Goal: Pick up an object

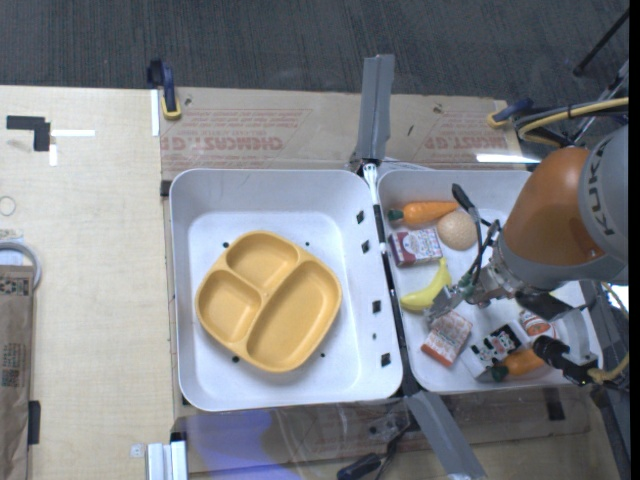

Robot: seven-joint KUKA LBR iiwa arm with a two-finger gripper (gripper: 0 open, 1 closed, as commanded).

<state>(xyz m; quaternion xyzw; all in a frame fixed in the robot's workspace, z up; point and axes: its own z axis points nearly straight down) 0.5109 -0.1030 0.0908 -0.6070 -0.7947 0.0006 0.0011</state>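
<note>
The right bin (400,183) holds several small things. An orange carrot (428,211) lies at its far side, next to a beige round ball (457,230) and a dark red packet (413,247). A yellow banana (428,290) lies by the bin's left wall. My gripper (452,304) hangs low over the middle of the bin, just right of the banana and above an orange and white packet (446,339). The arm's orange band (556,208) covers the bin's right side.
The left bin (190,268) holds a yellow three-compartment plate (268,301). In the right bin's near corner lie a black and white piece (497,344), an orange piece (522,363) and a small red and white tube (535,323). Cables (560,116) run at the far right.
</note>
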